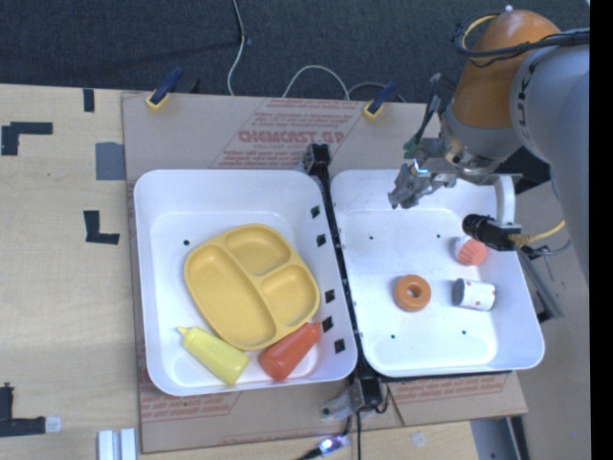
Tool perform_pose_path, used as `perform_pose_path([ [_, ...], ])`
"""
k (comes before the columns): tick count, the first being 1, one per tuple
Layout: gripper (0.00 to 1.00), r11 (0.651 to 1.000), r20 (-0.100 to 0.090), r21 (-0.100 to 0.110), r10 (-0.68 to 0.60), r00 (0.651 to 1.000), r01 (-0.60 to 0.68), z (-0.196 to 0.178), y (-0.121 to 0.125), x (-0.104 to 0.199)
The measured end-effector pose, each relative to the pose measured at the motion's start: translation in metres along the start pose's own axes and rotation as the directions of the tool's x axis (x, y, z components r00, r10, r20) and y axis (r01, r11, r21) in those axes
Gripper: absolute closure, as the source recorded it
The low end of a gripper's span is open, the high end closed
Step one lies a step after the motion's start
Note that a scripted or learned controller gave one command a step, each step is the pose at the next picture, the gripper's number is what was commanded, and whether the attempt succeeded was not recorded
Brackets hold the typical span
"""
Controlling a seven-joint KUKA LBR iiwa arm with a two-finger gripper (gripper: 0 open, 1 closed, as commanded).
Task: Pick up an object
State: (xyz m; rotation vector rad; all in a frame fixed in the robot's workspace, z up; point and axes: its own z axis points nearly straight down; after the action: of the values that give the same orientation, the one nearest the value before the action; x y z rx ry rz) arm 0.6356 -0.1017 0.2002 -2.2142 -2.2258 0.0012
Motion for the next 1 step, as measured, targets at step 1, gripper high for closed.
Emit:
perform_pose_path([
  [1, 1.0, 1.0, -0.002, 0.0, -0.002, 1.0, 0.002, -0.0084, -0.0137, 0.0609],
])
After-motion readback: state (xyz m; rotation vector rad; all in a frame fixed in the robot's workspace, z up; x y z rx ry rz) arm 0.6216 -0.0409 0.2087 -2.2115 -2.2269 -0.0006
